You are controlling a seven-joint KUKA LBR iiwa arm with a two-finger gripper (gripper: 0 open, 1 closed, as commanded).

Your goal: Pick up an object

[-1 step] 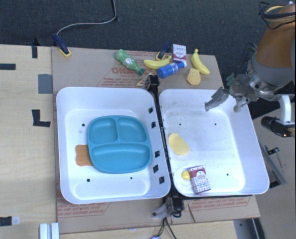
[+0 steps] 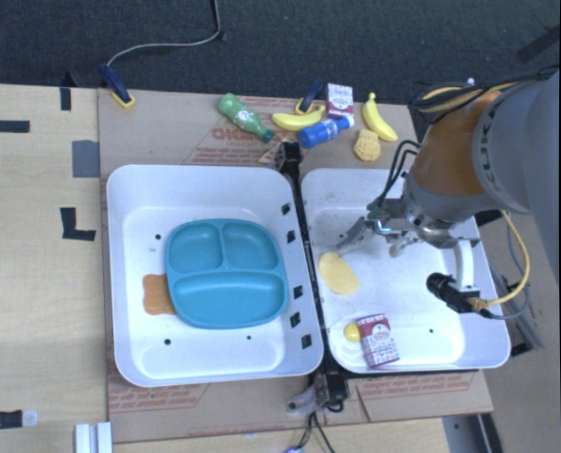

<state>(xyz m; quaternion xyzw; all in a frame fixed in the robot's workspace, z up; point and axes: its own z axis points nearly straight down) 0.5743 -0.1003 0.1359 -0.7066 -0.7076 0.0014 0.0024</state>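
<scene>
Nearest the camera in the right bin point(image 2: 479, 352): a small red-and-white carton point(image 2: 379, 339), long axis running near-to-far, with a little yellow piece point(image 2: 352, 330) touching its left side. Just beyond the carton, a pale yellow chip-like piece point(image 2: 338, 273). Beyond that, the gripper point(image 2: 382, 228); can't tell its opening. Left of the carton, the left bin point(image 2: 134, 347) holds a blue divided plate point(image 2: 228, 272) overlapping an orange piece point(image 2: 155, 294).

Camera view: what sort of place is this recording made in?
Probably a robotics lab bench set up for grasping trials: two white bins side by side, toy food such as a banana on cardboard behind them, and the arm's pincer over the right bin.
</scene>
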